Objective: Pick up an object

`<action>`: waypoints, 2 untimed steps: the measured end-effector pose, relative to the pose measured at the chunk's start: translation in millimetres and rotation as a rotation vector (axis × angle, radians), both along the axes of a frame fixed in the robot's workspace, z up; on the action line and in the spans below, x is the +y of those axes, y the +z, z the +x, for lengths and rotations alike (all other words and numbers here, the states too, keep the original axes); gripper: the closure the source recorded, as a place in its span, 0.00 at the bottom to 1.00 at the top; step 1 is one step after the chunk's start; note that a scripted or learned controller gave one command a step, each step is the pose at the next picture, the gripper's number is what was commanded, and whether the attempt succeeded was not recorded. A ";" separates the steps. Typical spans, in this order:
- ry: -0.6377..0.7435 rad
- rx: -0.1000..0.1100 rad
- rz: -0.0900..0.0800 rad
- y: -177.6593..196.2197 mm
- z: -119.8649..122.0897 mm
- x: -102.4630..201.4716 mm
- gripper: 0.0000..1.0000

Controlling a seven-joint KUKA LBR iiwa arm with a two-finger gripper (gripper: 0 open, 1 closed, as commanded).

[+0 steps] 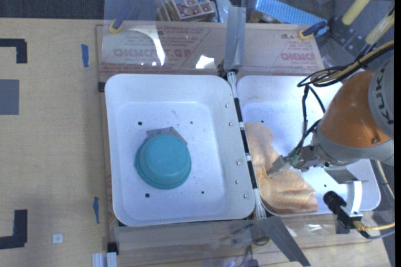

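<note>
gripper (280, 162) low in right bin (276, 93), tip on tan cloth (282, 187) (near-left corner) | fingers: spread cannot be told | teal bowl (163, 161) upside down in left bin (125, 96)

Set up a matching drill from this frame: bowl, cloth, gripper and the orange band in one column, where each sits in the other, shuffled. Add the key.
Column 1
1. teal bowl
2. tan cloth
3. gripper
4. orange band

Column 2
A. low over the cloth in the right bin
B. upside down in the left bin
C. crumpled along the right bin's left and near sides
D. on the arm, above the right bin's right part

Pairs: 1-B, 2-C, 3-A, 4-D
</note>
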State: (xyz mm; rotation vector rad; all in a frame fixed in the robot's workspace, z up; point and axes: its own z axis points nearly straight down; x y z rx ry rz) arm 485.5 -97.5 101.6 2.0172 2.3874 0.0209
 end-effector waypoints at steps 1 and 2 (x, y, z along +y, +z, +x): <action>-0.113 0.009 -0.001 -7.9 69.6 -10.1 0.00; -0.169 0.003 0.002 -9.3 37.6 -14.5 0.00</action>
